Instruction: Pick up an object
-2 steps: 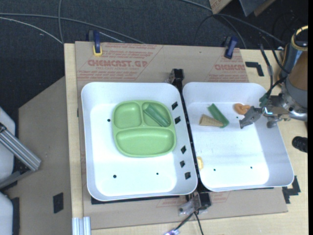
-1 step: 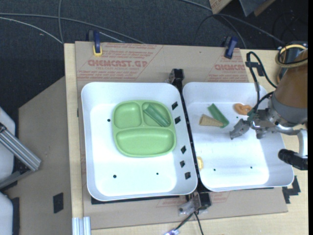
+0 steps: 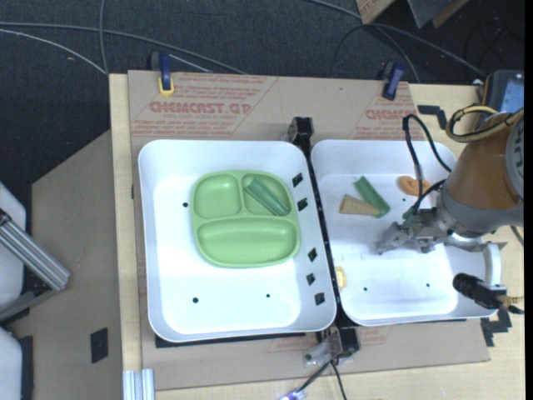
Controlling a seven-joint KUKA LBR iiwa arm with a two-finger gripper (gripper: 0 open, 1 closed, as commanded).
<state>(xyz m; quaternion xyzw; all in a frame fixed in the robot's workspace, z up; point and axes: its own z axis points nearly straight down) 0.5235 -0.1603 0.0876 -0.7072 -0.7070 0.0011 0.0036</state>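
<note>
Right white bin holds tan wedge beside green stick; jaws' state unclear.

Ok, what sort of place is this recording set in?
Most likely a robotics lab bench, not a kitchen: two white bins sit on a board held by clamps, loose cables trail across dark carpet, and a robot arm reaches in.

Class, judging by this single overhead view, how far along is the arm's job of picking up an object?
Done: the gripper is down inside the right bin. In hand: nothing visibly; whether its fingers are open is unclear. Left: the green piece, tan wedge and orange piece lie apart from it on the bin floor, so the pick remains to do.
</note>
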